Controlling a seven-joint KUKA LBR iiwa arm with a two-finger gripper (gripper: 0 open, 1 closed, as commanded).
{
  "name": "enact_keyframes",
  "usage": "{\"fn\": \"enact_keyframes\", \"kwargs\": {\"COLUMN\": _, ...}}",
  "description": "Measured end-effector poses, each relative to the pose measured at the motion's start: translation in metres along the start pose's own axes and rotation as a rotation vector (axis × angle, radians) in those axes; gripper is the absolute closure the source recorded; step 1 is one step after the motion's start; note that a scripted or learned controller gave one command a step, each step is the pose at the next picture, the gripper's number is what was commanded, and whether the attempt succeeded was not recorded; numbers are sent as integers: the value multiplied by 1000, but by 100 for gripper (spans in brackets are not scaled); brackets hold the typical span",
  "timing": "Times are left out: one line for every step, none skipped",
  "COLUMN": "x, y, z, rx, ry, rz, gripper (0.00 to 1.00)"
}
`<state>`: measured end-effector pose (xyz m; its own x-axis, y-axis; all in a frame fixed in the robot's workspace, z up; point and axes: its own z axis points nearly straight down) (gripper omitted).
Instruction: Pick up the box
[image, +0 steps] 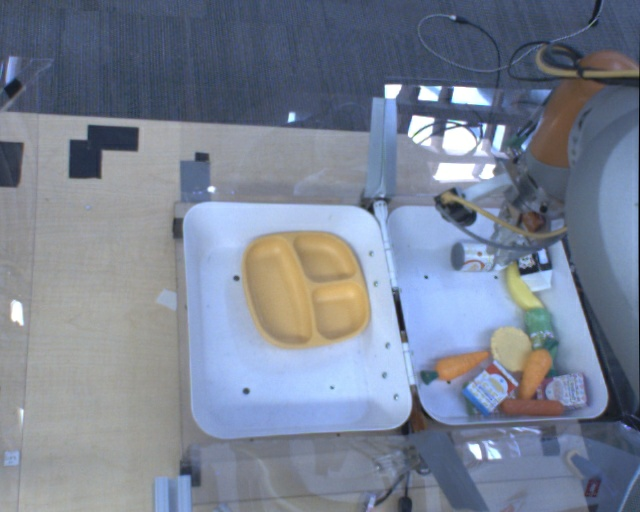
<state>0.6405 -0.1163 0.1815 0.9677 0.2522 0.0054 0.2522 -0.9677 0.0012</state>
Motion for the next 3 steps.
{"fn": "enact_keyframes", "kwargs": {"x": -7, "y": 54, "z": -194, "rx": -1, "ry": 0, "rz": 46, "gripper": 100}}
{"fn": "enact_keyframes", "kwargs": {"x": -14, "y": 88, "z": 9, "rx": 1, "ry": -6, "rz": 48, "gripper": 100}}
{"fn": "enact_keyframes", "kwargs": {"x": -26, "y": 84, "z": -168, "rx": -1, "ry": -1, "rz": 7, "gripper": 100}}
